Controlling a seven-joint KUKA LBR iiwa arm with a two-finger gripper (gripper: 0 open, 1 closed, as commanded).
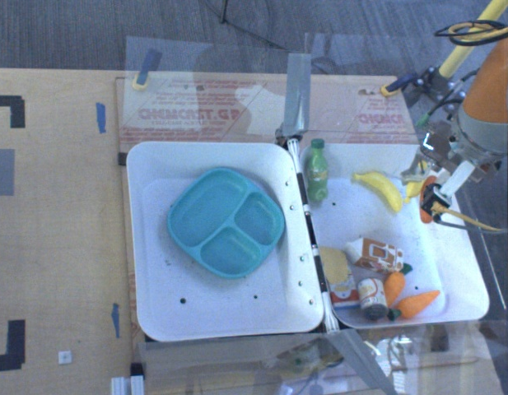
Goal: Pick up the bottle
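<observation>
Item: bottle. Green, clear-bodied with a green cap, lying lengthwise in the right bin. It sits in that bin's far left corner, cap toward the far rim, its side just beside or touching the wall that divides the two bins. Nothing lies on it and nothing grips it.

Nearest neighbour: a yellow banana, to the bottle's right on the bin floor, apart from it.

Gripper: at the right rim of the right bin, well apart from the bottle, beyond the banana. Its tip is a dark, orange-marked cluster, and at this slant it is too small to tell whether the fingers stand apart or together; cannot tell. No object is seen between them. The grey arm with its orange band enters from the right above it.

Near corner of the right bin, a loose heap: a small white and orange carton, a tan slice-like piece, a small can, and two orange carrots lying together at the near rim.

Left bin: holds a teal divided plate with three compartments, lying flat near the middle.
</observation>
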